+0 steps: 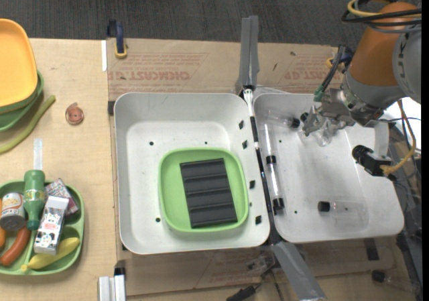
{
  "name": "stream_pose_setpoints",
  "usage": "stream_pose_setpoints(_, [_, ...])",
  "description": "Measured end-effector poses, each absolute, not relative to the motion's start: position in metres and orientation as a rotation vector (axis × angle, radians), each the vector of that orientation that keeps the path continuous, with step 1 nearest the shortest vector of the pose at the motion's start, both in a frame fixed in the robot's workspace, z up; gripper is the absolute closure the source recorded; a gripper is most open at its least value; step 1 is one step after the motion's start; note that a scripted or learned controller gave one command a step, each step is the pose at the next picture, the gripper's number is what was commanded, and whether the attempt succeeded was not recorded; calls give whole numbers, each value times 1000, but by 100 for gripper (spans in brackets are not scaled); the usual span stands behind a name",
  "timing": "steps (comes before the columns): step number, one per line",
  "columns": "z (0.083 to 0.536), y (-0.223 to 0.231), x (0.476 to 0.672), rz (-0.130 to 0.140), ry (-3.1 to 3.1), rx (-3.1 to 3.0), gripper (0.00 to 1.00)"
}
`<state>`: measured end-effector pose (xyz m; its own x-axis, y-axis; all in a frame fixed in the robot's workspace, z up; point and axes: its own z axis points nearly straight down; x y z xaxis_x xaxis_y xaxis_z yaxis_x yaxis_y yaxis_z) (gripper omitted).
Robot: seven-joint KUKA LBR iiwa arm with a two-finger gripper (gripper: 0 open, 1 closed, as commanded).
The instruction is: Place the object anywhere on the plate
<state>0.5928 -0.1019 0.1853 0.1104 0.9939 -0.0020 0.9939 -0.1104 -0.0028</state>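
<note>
Object (208,192): dark ribbed slab lying flat on plate; long axis runs near-to-far, tilted slightly
Plate (170,173): green, in left bin (134,125)
Gripper (320,125): over right bin (348,219), far end; claw state cannot be told

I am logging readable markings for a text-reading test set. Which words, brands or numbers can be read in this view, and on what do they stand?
"CHEMCAST GP", printed in red and seen upside down, on the cardboard sheet behind the left bin.
A like red print on the cardboard behind the right bin: partly hidden, not fully readable.
Labels on the food packets in the green tray: too small to read.
</note>
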Motion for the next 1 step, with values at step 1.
stream_pose_setpoints(1, [185,-102,593,5,-2095,-2341,0])
